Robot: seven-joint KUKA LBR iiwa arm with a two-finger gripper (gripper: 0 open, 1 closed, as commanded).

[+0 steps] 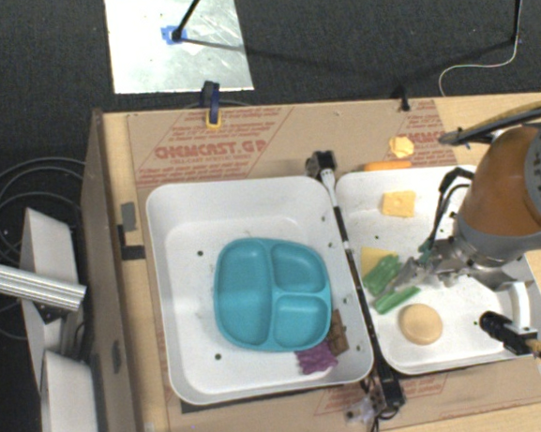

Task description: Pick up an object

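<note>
Teal divided plate, purple lump, green pieces, white bins.

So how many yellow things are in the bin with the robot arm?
2. One yellow block sits near the bin's far edge; one pale yellow wedge lies beside the green pieces by the left wall. The arm may hide more.

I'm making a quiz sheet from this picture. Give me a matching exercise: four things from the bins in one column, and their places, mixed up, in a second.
Things:
1. teal divided plate
2. purple piece
3. round tan piece
4. yellow block

Places:
A. right bin, far end
B. left bin, near edge, beside the plate
C. left bin, middle
D. right bin, near end, below the green pieces

Pairs: 1-C, 2-B, 3-D, 4-A
</note>
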